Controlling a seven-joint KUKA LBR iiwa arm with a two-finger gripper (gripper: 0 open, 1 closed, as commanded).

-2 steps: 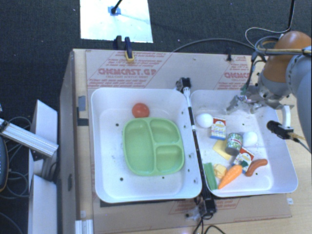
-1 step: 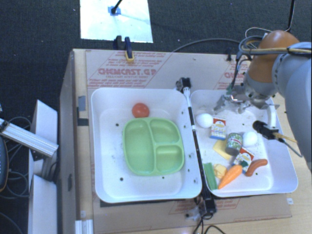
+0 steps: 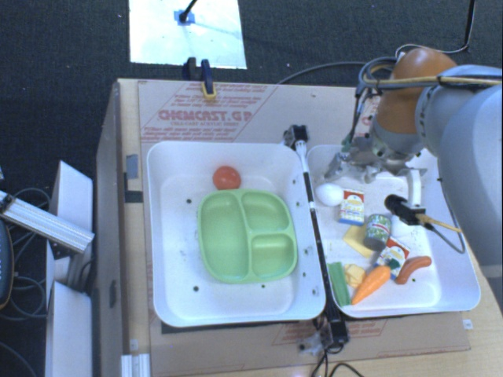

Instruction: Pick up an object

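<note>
In the right bin [image 3: 456,289] lie a white egg [image 3: 328,193], a small orange-and-white box [image 3: 353,207], a can [image 3: 378,228], a yellow wedge [image 3: 357,241], a carrot [image 3: 371,283] and a reddish sausage [image 3: 414,267]. My gripper [image 3: 363,162] hangs over the far end of this bin, just behind and to the right of the egg. Nothing can be seen held by it. The grey arm with its orange band reaches in from the right and covers the bin's far right corner.
The left bin [image 3: 169,234] holds a green divided plate [image 3: 247,236] and a red ball-like fruit [image 3: 227,177] behind it. A second small box [image 3: 395,251] and a green strip [image 3: 336,280] lie near the carrot. A black rail [image 3: 308,203] separates the bins.
</note>
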